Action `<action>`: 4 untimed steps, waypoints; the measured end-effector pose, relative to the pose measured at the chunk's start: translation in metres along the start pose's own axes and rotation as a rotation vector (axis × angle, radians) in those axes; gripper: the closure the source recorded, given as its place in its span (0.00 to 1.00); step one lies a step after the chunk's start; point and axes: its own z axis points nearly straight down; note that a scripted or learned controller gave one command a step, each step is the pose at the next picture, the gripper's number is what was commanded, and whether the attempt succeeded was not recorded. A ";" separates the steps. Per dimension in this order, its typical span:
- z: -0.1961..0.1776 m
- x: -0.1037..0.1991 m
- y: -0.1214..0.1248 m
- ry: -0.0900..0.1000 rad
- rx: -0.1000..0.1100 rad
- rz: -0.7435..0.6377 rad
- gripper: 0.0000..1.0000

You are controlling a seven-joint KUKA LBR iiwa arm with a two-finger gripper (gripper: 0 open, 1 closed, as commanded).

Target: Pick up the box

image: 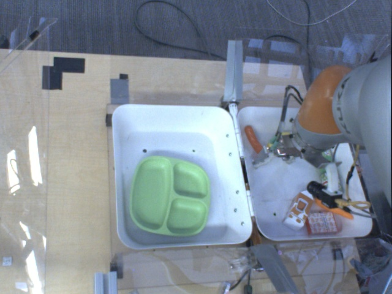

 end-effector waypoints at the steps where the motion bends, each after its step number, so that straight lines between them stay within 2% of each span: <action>1: -0.045 -0.043 0.075 -0.002 0.007 0.062 0.00; 2: -0.019 -0.020 0.059 -0.003 -0.004 0.092 0.00; 3: -0.005 0.014 -0.053 0.002 0.012 0.054 0.00; 4: 0.000 -0.010 0.025 -0.002 0.000 0.024 0.00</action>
